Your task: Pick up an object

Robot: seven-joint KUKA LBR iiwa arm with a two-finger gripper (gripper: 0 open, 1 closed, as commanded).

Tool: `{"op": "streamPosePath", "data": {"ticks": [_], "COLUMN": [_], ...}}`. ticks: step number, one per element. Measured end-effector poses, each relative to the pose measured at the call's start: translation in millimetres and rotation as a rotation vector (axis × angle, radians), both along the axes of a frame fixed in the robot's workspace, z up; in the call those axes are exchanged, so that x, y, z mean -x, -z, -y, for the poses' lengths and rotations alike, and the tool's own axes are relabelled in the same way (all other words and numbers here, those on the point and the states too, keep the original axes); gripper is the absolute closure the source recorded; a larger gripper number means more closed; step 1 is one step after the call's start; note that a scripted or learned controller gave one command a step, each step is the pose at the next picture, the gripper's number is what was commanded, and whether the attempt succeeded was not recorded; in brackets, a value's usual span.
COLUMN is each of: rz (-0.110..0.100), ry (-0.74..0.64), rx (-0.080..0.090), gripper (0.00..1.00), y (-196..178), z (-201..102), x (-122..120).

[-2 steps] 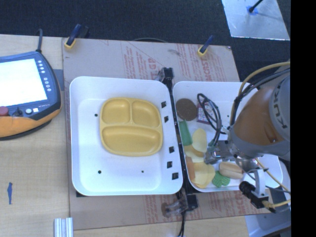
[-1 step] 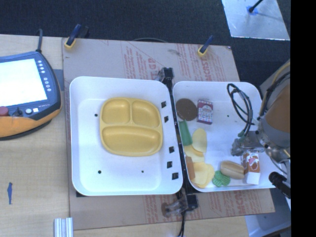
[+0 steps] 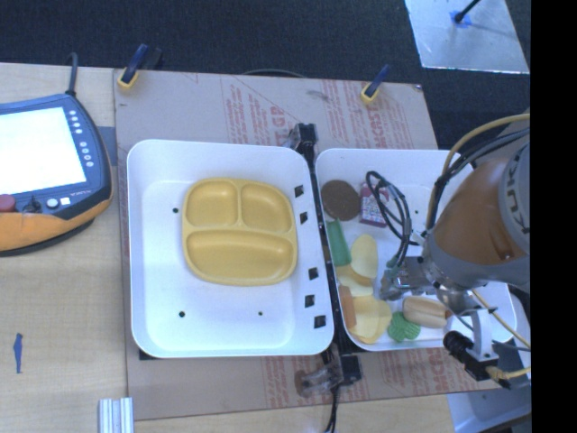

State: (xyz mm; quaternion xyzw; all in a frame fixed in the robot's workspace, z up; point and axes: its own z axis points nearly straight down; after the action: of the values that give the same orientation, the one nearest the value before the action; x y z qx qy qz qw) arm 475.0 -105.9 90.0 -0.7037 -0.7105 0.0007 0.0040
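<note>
The gripper is hanging over the right bin. A bread roll is lying crosswise just beside it, toward the bin's near rim. I cannot tell its grip.

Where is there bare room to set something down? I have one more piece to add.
The left bin has bare white floor all around the yellow divided plate, widest along its near edge. The right bin is crowded: toy food pieces fill its left side, and the arm covers its right side.
</note>
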Motion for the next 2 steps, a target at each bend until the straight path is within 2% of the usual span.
{"op": "streamPosePath", "data": {"ticks": [1,2], "rz": [0.003,0.002], "ry": [0.004,0.003], "rx": [0.004,0.003], "gripper": [1.00,1.00], "y": [-12,-11], "z": [5,-10], "x": [-1,-1]}}
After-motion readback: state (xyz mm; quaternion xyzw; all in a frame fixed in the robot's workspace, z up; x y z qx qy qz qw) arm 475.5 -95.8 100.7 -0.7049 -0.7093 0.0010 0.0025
